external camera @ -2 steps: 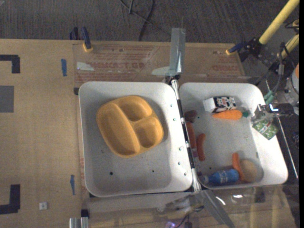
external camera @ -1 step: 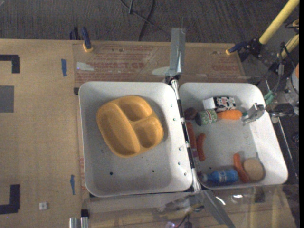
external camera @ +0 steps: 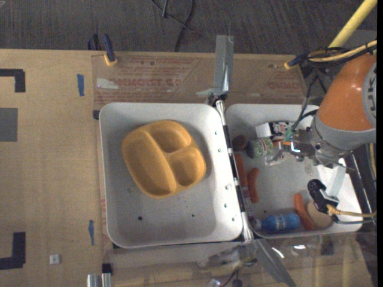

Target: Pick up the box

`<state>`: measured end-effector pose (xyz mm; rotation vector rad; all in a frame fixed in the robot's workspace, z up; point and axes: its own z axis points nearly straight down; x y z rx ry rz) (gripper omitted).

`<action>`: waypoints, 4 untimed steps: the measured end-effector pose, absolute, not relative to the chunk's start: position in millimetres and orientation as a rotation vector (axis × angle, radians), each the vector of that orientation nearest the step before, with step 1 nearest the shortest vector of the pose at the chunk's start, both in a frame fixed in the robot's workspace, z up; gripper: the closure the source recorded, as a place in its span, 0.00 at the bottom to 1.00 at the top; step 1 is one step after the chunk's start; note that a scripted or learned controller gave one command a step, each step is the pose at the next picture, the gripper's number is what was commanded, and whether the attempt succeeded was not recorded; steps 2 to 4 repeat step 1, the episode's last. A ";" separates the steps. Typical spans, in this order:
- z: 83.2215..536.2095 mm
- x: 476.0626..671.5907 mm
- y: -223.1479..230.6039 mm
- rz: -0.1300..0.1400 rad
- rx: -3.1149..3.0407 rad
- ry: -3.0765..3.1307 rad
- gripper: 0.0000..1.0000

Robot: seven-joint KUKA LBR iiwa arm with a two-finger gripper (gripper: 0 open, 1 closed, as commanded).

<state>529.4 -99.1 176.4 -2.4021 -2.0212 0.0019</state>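
Gripper (external camera: 281, 150) over the right bin (external camera: 272, 187), at the right of the frame; whether it was clenched or released could not be told.

The arm (external camera: 350, 103), grey with an orange band, reached in from the right edge, its wrist low over the bin's upper part. Just beside the gripper, toward the upper left, a small white box (external camera: 268, 128) with dark print lay near the bin's top wall, next to a green can (external camera: 261, 147). Lower in that bin sat two orange sausage shapes (external camera: 246, 177) and a blue bottle (external camera: 280, 222) along the bottom wall. The left bin (external camera: 119, 220) held a yellow divided plate (external camera: 164, 158).
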 end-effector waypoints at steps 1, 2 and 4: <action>85.9 479.6 -121.2 -0.002 -2.523 -1.873 0.00; 85.9 479.6 -121.2 -0.002 -2.523 -1.873 0.00; 85.9 479.6 -121.2 -0.002 -2.523 -1.873 0.00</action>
